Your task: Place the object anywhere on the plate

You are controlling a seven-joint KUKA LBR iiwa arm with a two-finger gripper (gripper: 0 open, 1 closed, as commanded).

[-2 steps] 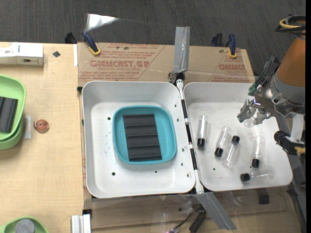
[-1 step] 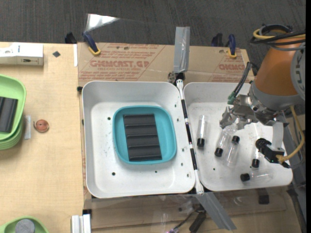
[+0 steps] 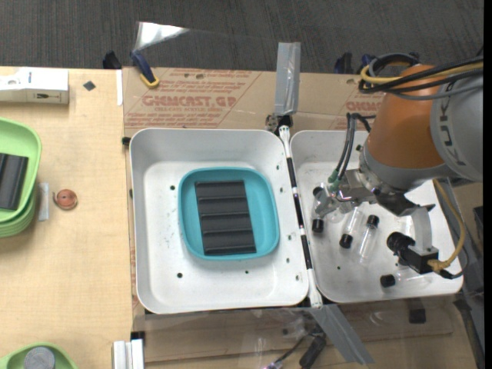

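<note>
The tool (image 3: pixel 332 198) hangs low over the right bin (image 3: pixel 430 279), near that bin's left wall, under the grey arm (image 3: pixel 453 129) with its orange band. Whether it is open or closed cannot be told — the metal parts blur together with the clutter below. Just beside and below it lie several clear vials with black caps (image 3: pixel 361 233), scattered across the right bin's floor; one black cap (image 3: pixel 387 281) sits apart toward the bin's near edge. No vial can be seen held by the tool.

The teal plate (image 3: pixel 188 206) rests in the middle of the left bin (image 3: pixel 154 275) — well apart from the vials — with a black ribbed block (image 3: pixel 224 217) lying flat on it. Both bins sit on the bench (image 3: pixel 69 283).
</note>
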